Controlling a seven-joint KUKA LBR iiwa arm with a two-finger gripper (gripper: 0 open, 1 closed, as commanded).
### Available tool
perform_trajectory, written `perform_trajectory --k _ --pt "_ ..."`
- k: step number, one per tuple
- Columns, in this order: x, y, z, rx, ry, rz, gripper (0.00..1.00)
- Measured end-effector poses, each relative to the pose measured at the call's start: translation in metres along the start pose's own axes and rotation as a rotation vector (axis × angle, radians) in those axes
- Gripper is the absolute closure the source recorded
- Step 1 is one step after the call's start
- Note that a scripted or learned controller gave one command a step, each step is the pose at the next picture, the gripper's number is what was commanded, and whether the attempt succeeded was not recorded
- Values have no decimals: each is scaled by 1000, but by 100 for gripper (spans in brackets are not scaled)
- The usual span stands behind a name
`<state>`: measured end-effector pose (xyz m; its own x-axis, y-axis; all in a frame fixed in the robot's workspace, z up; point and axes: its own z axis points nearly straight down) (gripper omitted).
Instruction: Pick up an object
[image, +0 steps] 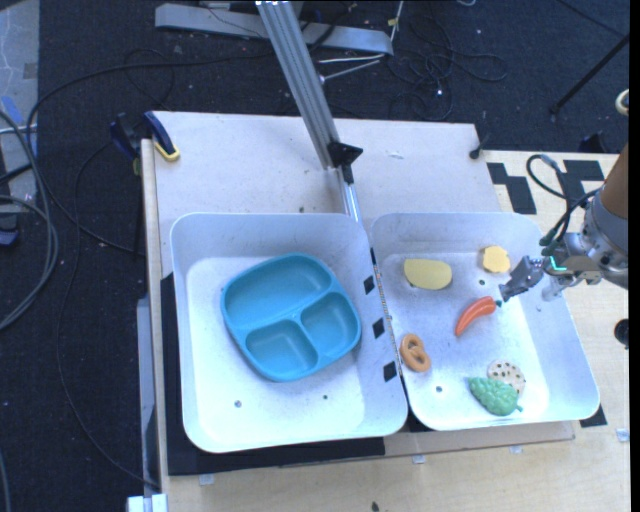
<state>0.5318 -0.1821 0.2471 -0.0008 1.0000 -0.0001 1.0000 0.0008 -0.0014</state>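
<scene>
In the camera view we see two white bins side by side on the bench (420, 150). The left bin (200, 300) holds a blue tray (290, 316) with three compartments, lying at a slant. The right bin (570, 340) holds the small items. A yellow, rounded piece (428, 273) lies near the bin's far side, and a smaller orange-yellow piece (495, 260) sits well to its right. Below them lies an orange-red pepper (476, 313), long, curved and tapering, tilted so that its upper end points toward the arm. A small brown pretzel (414, 352) rests close to the bin's left wall, and near the front edge a pale speckled cookie (507, 375) touches a green leafy piece (496, 396). The arm (610, 215) reaches in from the right, and its gripper (518, 281) sits just beside the upper tip of the pepper, between it and the orange-yellow piece. We cannot tell the state of the gripper, nor whether it touches the pepper; nothing is seen held in it. A metal pole (305, 85) slants across the bench toward the gap between the bins.
</scene>
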Motion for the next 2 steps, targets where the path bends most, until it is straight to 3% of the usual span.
perform_trajectory --k 1,2 --pt "0 0 -1 -1 0 0 0" --pt "6 4 61 4 2 1 0"
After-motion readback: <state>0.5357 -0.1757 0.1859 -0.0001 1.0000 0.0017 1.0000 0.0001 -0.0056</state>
